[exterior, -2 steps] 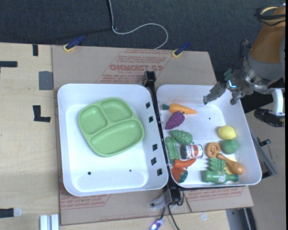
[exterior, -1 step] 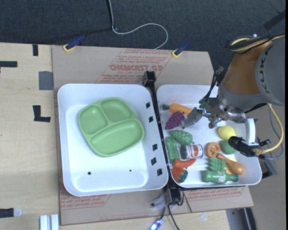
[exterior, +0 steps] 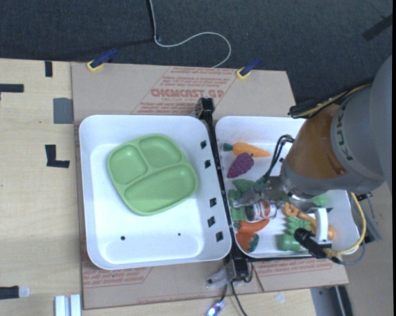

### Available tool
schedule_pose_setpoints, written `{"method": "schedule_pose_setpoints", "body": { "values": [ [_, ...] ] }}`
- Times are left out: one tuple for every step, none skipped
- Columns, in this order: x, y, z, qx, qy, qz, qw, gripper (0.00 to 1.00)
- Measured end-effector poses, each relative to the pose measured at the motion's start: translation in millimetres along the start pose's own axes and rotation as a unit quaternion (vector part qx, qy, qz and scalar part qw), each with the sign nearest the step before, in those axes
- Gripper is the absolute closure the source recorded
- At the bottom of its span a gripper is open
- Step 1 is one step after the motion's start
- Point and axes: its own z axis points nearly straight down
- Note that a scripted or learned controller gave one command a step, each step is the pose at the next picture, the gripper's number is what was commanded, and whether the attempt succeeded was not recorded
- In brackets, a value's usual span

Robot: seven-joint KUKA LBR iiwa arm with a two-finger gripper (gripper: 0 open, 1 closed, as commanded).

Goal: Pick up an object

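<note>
The right bin [exterior: 277,125] holds several toy foods. An orange carrot [exterior: 251,151] lies near its far edge, with a purple bunch of grapes [exterior: 241,166] just in front of it. A small can-like piece with a red label [exterior: 260,210] lies mid-bin. Around it are a red piece [exterior: 251,226] and green pieces [exterior: 241,191]. My gripper [exterior: 258,196] is low in this bin, right over the green pieces and the can. The wrist hides what is between its tips.
The left bin [exterior: 93,196] holds a green divided plate [exterior: 152,173]. More green toys [exterior: 290,239] and an orange piece [exterior: 294,210] lie at the right bin's near right. The arm's orange band [exterior: 316,151] covers that bin's right side. A black divider [exterior: 214,170] separates the bins.
</note>
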Motion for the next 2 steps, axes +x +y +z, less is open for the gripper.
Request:
{"method": "schedule_pose_setpoints", "body": {
  "values": [
    [0,2,-14,0.0,0.0,-0.002,1.0,1.0],
    [81,-1,-106,0.0,0.001,-0.006,1.0,1.0]
  ]
}}
